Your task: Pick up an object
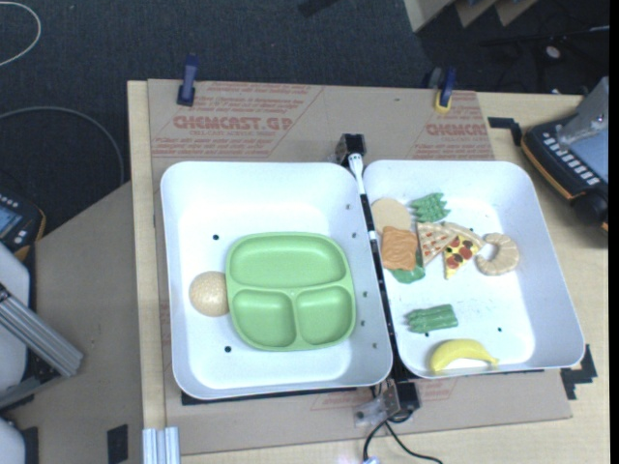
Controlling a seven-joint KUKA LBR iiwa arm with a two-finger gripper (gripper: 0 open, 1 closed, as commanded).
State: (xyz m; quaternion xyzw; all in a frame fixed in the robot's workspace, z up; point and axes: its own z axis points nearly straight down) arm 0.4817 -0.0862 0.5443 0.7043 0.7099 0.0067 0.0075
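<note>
The right bin [542, 249] holds several toy foods. A yellow banana [460, 355] lies near its front edge, with a green vegetable piece [430, 318] just behind it. A pizza slice [447, 244], a beige ring-shaped pastry [498, 254], an orange-and-tan sandwich piece [397, 245] and a green leafy piece [427, 206] cluster in the bin's middle and back left. The left bin [193, 211] bears a green divided plate [289, 289], and a tan round bun [208, 294] lies against the plate's left side.
The bins sit on a brown cardboard sheet [290, 114] held by two clamps [187, 81] at the back. A yellow-and-black device [571, 158] rests at the right. A black clip [352, 149] sits where the bins meet at the back.
</note>
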